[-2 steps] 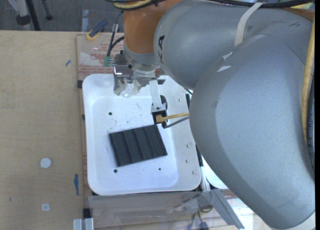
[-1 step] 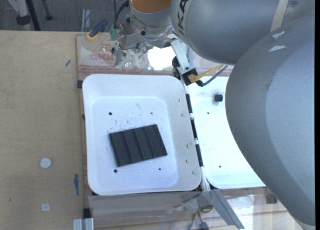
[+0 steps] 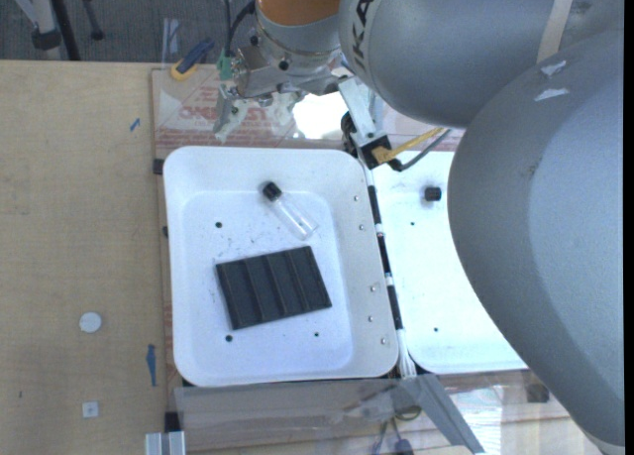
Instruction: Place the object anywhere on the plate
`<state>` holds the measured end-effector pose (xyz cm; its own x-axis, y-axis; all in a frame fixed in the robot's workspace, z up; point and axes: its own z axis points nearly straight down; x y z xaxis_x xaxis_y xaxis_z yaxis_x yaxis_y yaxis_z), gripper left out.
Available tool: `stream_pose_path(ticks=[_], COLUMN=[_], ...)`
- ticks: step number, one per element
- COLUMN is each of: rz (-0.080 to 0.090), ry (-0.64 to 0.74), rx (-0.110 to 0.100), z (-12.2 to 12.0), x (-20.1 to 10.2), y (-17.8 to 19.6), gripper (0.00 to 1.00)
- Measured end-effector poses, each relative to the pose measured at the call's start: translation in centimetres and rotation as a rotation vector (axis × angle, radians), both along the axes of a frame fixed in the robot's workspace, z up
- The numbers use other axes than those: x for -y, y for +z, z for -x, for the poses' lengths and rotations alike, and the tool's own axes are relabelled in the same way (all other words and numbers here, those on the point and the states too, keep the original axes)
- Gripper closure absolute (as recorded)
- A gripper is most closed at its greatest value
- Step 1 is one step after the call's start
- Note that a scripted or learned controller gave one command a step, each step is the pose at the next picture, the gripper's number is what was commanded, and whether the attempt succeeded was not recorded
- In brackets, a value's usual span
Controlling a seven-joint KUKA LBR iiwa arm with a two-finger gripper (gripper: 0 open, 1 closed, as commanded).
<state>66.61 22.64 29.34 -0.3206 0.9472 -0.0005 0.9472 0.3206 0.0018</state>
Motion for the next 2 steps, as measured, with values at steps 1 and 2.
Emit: stream_pose_path(ticks=[1,2], rz=[0.000,0.000], ry=[0.004,0.003], rx=[0.004,0.004], z=[0.01,0.01], x=[-0.25,-0.24], y=[1.12,1.09], gripper=[1.00,0.00])
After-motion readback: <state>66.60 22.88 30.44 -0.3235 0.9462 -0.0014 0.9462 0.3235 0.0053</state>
